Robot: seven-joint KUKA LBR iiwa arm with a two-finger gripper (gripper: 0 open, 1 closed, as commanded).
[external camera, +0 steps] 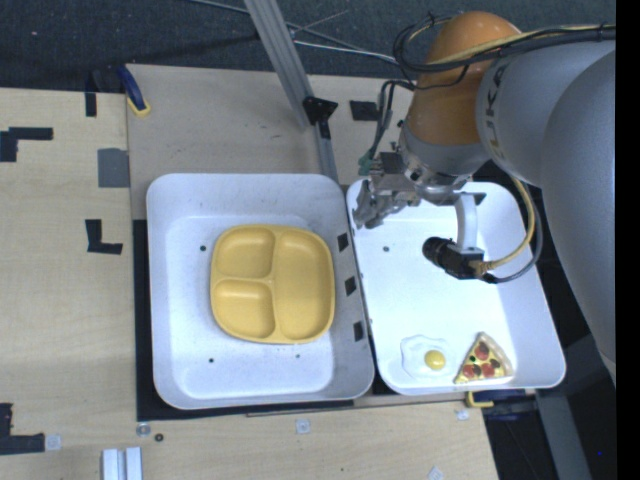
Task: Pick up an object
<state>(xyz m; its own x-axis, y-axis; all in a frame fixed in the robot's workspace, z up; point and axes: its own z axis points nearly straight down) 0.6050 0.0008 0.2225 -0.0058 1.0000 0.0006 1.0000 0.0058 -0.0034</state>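
Two small toy foods lie in the right bin: a fried egg and a pizza slice, side by side and just apart, against the bin's near wall. Both sit well below the end effector in the view, toward the camera and a little to its right; neither is touching it. The end effector hangs over the far left corner of that bin, close to the rim shared with the left bin, and whether it is released or clenched cannot be told from this angle. Nothing visible sits in it. To its left and below, a yellow divided plate lies flat in the middle of the left bin.

Judging by looks, egg and pizza are light, stiff moulded pieces, thin and low, likely smooth. Either would slide rather than lift if pinched from a shallow angle, so a straight descent with a pinch across the narrow width seems best: the pizza across its wedge near the crust, the egg across its white. The bin wall beside them leaves little room.
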